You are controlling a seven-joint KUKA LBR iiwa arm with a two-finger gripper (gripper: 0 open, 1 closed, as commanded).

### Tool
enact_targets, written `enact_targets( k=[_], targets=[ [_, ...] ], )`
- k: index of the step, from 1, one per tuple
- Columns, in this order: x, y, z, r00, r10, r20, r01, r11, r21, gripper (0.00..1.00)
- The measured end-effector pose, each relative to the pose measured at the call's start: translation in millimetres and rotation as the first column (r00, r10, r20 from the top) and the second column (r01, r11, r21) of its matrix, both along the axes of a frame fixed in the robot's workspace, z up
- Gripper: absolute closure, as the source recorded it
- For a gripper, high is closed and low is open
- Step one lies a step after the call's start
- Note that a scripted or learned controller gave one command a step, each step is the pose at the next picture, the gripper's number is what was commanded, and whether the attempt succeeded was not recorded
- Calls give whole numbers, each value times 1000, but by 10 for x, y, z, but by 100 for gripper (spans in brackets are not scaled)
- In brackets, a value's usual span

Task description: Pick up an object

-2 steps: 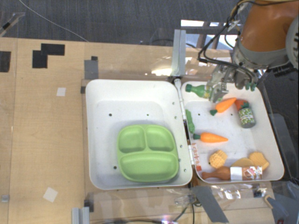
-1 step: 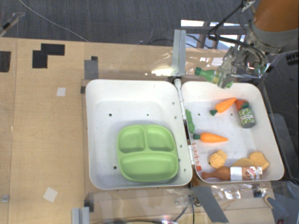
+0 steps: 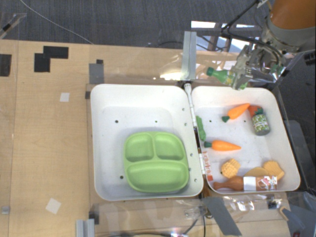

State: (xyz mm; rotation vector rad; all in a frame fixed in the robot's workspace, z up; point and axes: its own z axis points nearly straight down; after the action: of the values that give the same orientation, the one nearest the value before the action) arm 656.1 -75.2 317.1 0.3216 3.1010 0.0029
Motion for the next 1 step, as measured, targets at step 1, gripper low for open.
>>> enact_targets(
  k=[1],
  targets=[
    [16,-233,449,995,-99,-10,99,995,0,100]
  ],
)
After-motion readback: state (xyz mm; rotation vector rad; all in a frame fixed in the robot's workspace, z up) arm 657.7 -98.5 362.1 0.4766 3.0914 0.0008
